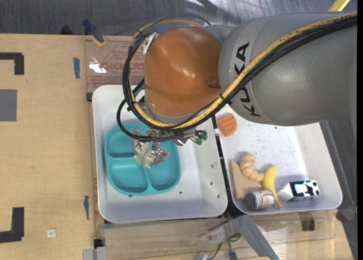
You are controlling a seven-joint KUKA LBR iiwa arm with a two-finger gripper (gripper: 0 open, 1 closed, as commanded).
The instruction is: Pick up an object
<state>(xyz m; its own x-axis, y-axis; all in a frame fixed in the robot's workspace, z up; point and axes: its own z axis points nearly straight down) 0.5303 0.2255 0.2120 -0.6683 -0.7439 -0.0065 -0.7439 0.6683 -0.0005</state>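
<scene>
While the grey arm (295, 66) with its orange band (181, 71) reaches in from the right and covers the top of both bins, the end effector (148, 154) sits low over the turquoise plastic divided plate (127, 168) in the left white bin (198, 196). Its metal fingers are a blurred cluster right at the plate's centre ridge; cannot tell whether they are apart or together, and nothing is seen between them. Black and yellow cables (127, 100) loop around the wrist and hang over the bin's upper left. Right white bin (323, 156) holds the rest: an orange ridged piece (227, 124) near the divider, a beige lumpy peanut-shaped toy (248, 166), a yellow banana (270, 182) just beside it, a small grey can with red label (258, 199) touching the banana's lower end, and a black-and-white cow-patterned carton (302, 189) to the right. "KUKA" reads in black letters (243, 80) on the arm. Blue tape strips (76, 67) mark the tan cardboard surface (45, 139) left of the bins.
</scene>
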